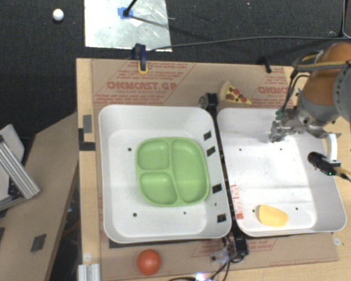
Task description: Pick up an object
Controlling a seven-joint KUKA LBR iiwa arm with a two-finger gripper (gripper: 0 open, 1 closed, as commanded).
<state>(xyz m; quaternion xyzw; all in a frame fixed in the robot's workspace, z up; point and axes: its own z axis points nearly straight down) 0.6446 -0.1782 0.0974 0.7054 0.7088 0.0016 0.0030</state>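
Observation:
A yellow lemon-shaped object (272, 215) lies near the front edge of the right bin (316, 157). My gripper (278, 130) hangs over the back of that bin, well behind the yellow object, with nothing visible between its fingers. A green divided plate (171, 171) sits in the middle of the left bin (114, 157). A toy pizza slice (234, 93) rests on the cardboard just behind the right bin.
An orange-red ball (148, 261) sits on the cardboard in front of the left bin. A blue and yellow clamp (141, 58) grips the bench's back edge. A small white ball (58, 14) lies on the dark floor at far left. Cables run across the back.

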